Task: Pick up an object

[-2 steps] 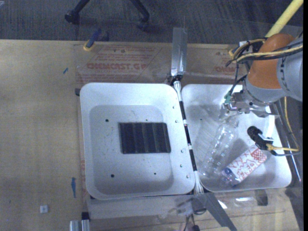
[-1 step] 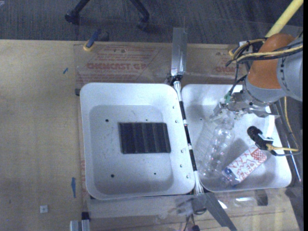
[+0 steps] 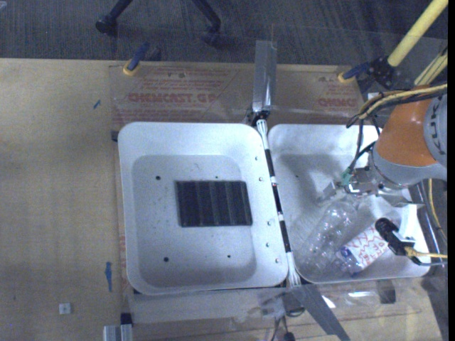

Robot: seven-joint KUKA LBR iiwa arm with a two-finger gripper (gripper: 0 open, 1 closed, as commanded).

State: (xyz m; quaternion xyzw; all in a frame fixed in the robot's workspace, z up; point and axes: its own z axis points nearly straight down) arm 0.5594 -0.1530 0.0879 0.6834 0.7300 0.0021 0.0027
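Table [image 3: 57,190] carries two white bins side by side: left bin [image 3: 142,148] has just a dark ribbed block [image 3: 213,203] flat in the middle, while the right bin [image 3: 298,144] holds the pickable stuff, so the arm [image 3: 407,144] reaching in from the right makes sense. End effector [image 3: 346,185] sits low over the right bin just above a clear plastic bottle [image 3: 328,234] lying on its side, with a red-and-white patterned packet [image 3: 366,247] beside it; can't tell if the end effector is spread or pressed together, and nothing visibly pinched, so I'd guess it's lining up on the bottle
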